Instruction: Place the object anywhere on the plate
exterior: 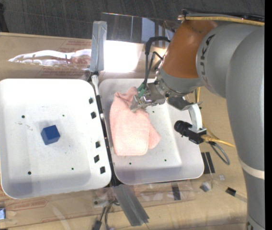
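From the camera view above the bench, the arm [222, 56] reaches in from the right and sets its gripper [142, 99] at the upper right edge of a pink cloth [130, 128]. The cloth lies crumpled along the left half of the right bin [174, 169]. Its top edge looks bunched just under the tool. The wrist hides the tip, so whether the gripper is closed on a fold or merely resting against the cloth cannot be told. A blue cube [51, 134] sits well apart in the left bin [11, 176], untouched. The cloth is probably the object in hand, since the gripper is on it. Which surface is meant as the plate I cannot make out from this angle. To do this step well, the grasp should take a thick fold rather than a single thin edge. The lift should go straight up until the hanging end clears the bin wall, because limp cloth will drag and slip. The carry should be slow, and the release low, so that the cloth settles in a heap.
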Controlling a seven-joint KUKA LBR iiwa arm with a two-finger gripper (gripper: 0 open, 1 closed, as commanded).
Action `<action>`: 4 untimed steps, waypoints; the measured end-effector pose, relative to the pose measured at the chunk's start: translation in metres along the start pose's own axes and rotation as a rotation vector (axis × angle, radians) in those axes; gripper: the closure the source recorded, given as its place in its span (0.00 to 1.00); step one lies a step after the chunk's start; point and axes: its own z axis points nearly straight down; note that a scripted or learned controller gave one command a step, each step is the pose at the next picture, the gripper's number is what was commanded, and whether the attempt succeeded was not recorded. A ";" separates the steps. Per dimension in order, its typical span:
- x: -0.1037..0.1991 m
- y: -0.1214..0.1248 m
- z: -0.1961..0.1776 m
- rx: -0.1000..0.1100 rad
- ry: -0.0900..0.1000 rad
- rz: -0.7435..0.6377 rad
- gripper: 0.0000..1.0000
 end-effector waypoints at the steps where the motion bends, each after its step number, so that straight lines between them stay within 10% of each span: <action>1: 0.036 0.023 0.002 -0.003 -0.003 -0.405 1.00; 3: 0.142 0.060 -0.008 -0.004 -0.006 -1.214 1.00; 4: 0.187 0.086 -0.003 -0.003 -0.005 -1.389 1.00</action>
